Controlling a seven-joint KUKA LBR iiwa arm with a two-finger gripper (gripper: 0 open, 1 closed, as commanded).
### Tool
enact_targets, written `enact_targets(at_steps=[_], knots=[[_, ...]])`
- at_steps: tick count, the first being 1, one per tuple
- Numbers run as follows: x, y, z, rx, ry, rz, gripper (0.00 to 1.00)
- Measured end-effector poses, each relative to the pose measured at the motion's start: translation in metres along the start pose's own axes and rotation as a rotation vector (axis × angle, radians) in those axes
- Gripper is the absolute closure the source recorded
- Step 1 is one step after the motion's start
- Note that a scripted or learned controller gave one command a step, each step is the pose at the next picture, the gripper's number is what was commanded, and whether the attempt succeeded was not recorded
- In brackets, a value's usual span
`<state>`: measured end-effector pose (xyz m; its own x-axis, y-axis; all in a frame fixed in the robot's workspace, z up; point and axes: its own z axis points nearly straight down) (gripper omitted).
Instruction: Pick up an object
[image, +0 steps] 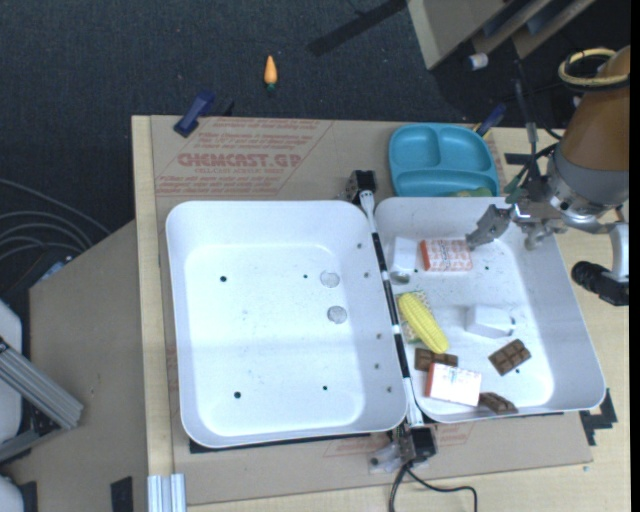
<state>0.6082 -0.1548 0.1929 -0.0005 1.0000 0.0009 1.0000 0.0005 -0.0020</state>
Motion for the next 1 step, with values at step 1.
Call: enact_targets(at_steps=[1], knots=[[0.036, 0.0151, 0.1083, -0.001, 0.0, 0.0, 0.0]])
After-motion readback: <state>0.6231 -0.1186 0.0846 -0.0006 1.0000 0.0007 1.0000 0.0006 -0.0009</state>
